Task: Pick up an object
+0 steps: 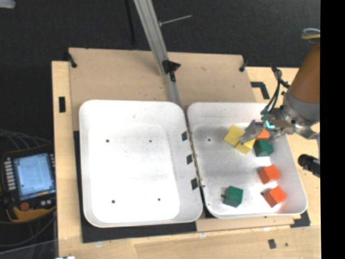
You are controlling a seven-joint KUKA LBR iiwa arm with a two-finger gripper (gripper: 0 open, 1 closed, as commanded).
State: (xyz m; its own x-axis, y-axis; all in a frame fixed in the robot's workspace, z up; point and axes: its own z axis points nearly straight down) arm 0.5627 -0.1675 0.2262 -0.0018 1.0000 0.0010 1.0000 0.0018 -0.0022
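blocks (268,173) in right bin (215,117), left bin (91,117) apparently beside

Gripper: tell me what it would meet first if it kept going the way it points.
Probably the yellow block: the gripper points down-left at it, its tip seemingly already touching. Height is hard to judge from above.

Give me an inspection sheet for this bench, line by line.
Surface: wooden bench, two white bins; left bin, right bin.
Job's things: in the right bin, yellow blocks, two green blocks, orange blocks.
Clutter: nothing seen.
Grippers: end effector low over the yellow blocks.
Cables: wires along the wrist.
Surroundings: metal pole, pendant at left, dark floor.
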